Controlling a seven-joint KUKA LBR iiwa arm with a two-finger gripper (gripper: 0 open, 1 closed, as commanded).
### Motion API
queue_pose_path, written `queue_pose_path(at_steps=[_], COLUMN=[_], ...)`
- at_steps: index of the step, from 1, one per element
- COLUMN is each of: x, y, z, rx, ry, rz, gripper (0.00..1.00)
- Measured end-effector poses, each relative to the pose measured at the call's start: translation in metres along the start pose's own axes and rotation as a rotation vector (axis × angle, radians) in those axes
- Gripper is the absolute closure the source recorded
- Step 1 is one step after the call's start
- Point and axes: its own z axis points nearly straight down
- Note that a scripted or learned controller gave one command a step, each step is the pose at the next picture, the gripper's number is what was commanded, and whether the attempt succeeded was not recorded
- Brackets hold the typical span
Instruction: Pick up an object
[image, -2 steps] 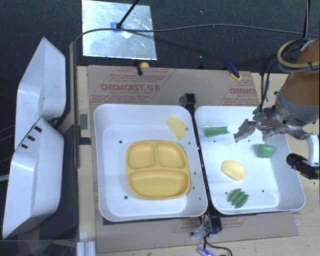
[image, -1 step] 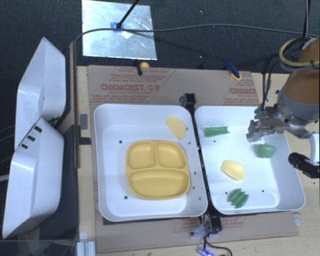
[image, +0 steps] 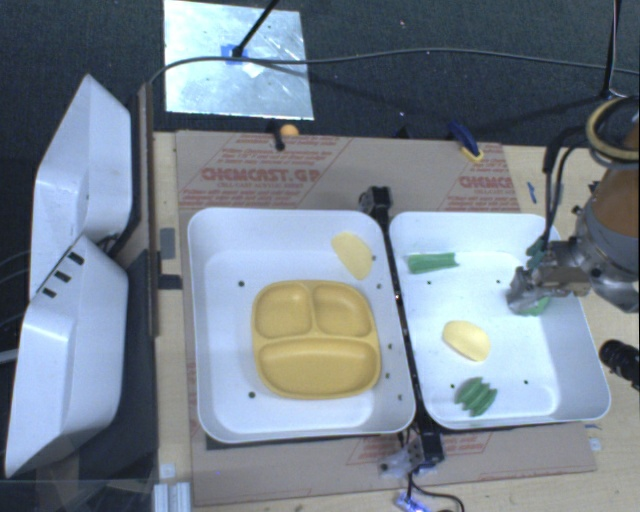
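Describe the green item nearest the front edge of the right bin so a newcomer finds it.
Start at the right bin. Near its front wall lies the ridged green piece, just below the yellow lemon-shaped piece. Unlike the smooth green bean by the far wall, it looks ribbed and stubby.

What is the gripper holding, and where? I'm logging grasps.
Cannot be told: the gripper sits over something green at the right bin's edge.

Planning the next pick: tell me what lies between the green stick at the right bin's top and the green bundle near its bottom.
In the camera view, a pale yellow piece lies between the green stick and the green bundle, on the right bin floor.
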Motion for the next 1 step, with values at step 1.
queue_pose_path(at_steps=[1], x=[0.0096], y=[-0.0002], z=[-0.0089], rx=[0.002], ry=[0.000], rz=[-0.001], gripper=[1.00])
